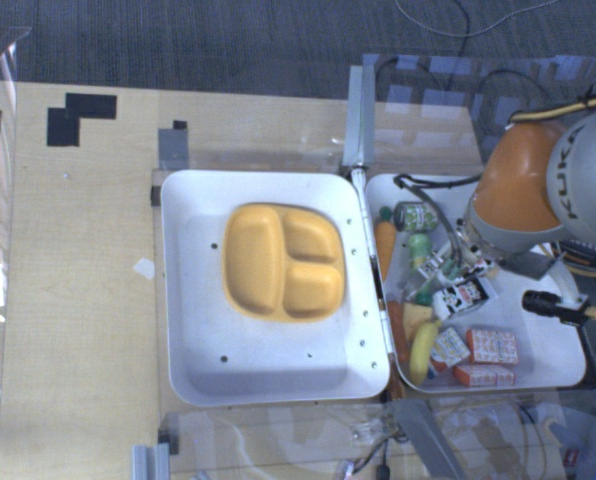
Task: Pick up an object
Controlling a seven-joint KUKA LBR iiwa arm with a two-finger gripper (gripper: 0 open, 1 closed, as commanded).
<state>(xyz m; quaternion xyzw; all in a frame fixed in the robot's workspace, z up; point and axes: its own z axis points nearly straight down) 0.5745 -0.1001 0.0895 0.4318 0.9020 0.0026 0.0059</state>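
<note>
The right bin [558,368] holds several small items. An orange carrot [384,248] lies along its left wall and a green can [415,216] sits at the back. A yellow banana [423,348] lies near the front left, with two red and white boxes [493,346] to its right. My gripper [446,273] is low over the middle of this bin, pointing left and down among the items, just right of a green piece [419,252]. The wrist hides what lies right beneath it.
The left bin [193,368] holds a yellow divided plate [281,261]. A metal divider [358,118] stands between the bins at the back. The arm's orange band [518,183] and grey body cover the right bin's back right. Cables run behind.
</note>
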